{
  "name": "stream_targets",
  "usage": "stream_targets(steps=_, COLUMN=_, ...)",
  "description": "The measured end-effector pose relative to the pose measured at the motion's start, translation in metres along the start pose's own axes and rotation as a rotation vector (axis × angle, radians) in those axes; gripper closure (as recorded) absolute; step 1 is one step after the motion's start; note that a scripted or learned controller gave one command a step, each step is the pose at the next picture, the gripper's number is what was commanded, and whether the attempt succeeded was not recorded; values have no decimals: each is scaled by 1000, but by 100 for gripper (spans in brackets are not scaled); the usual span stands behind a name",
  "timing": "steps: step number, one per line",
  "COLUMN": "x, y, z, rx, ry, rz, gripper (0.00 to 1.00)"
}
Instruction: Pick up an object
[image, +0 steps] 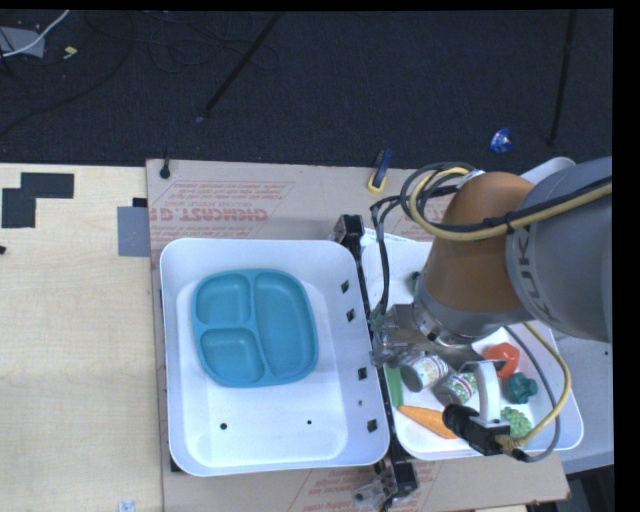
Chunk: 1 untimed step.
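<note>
The arm's orange wrist band (480, 250) hangs over the right bin (400, 260), with the gripper (392, 345) below it at the bin's left side. Under and beside the gripper lie a small can with a printed label (428, 371), a second labelled can (462, 386), an orange carrot (430, 421), a red-orange piece (503, 353), a teal piece (521, 388) and a green leafy piece (520, 424). A white and black bracket (487, 400) crosses these items. I see nothing between the fingers from here.
The left bin (200, 440) holds a blue divided plate (255, 327). Black clips sit along the divider between the bins (360, 330). A yellow and blue clamp (379, 172) rests at the board's far edge. Cables loop over the arm.
</note>
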<state>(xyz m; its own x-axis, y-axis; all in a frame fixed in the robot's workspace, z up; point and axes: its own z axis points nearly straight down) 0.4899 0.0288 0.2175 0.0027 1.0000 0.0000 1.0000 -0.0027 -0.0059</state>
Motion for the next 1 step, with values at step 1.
stream_targets(steps=1, x=4, y=11, z=-3, rx=-2, ry=0, rz=-4, gripper=100)
